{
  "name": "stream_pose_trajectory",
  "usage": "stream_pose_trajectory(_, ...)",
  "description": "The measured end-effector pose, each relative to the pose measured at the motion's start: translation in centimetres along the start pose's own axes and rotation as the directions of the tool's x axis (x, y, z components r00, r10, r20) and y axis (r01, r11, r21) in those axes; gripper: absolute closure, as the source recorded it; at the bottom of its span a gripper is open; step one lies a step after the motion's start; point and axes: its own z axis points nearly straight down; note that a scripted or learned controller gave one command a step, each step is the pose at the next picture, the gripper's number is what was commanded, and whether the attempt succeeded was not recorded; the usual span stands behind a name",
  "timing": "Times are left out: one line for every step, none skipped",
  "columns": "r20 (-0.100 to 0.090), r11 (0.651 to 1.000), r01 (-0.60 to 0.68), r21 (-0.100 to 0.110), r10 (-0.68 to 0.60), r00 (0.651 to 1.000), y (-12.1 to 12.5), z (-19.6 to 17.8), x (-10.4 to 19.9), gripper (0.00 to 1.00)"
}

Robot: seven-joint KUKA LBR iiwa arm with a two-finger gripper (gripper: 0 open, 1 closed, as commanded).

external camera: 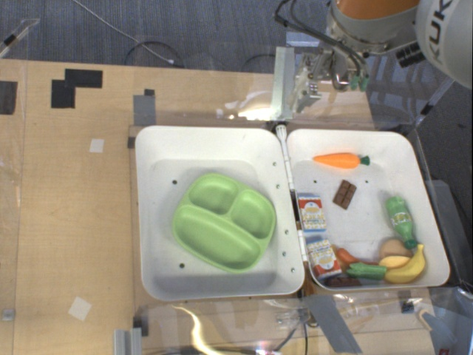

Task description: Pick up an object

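Note:
The right bin (414, 161) holds an orange carrot (336, 160) near its back and a small brown chocolate bar (344, 194) in the middle. A green bottle (400, 217) lies by the right wall. A yellow banana (409, 267), a tan round item (395, 248) and a green pod (366, 270) crowd the front right corner. Two small printed packets (311, 213) (320, 253) lie along the left wall. My gripper (334, 71) hangs high behind the bins' back edge, above the bench and apart from every object, with nothing seen in it.
The left bin (155, 154) holds a green divided plate (224, 221). A metal upright (283, 83) stands behind the seam between the bins, just left of the gripper. Cables run across the floor at the back.

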Motion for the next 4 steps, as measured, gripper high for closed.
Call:
stream_pose_trajectory(0.000, 0.975, -0.223, 0.000, 0.223, 0.975, 3.2, -1.7, 0.1, 1.00)
stream_pose_trajectory(0.000, 0.923, -0.384, -0.001, 0.384, 0.923, 8.3, -5.1, 2.6, 1.00)
stream_pose_trajectory(-0.012, 0.905, -0.425, 0.007, 0.425, 0.905, 16.2, 5.0, 2.1, 1.00)
stream_pose_trajectory(0.004, 0.905, -0.426, -0.006, 0.426, 0.905, 16.1, 3.0, 1.8, 1.00)
